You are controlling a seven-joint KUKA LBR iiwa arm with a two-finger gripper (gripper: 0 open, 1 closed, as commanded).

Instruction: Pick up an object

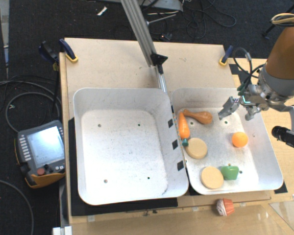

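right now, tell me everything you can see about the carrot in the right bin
The carrot is a small orange toy with a smooth, plastic-looking body and a green stub at its lower end. It lies flat in the right bin, along the bin's left wall, thick end toward the green tip. Its upper end is close to the brown drumstick, and the green end sits by a tan round disc; contact with either is unclear. The gripper hovers apart, to its right.

Bench (117,67) with two bins
Left bin (122,151) and right bin (264,160) sit side by side; a small red-and-white object (225,207) lies at the front edge.
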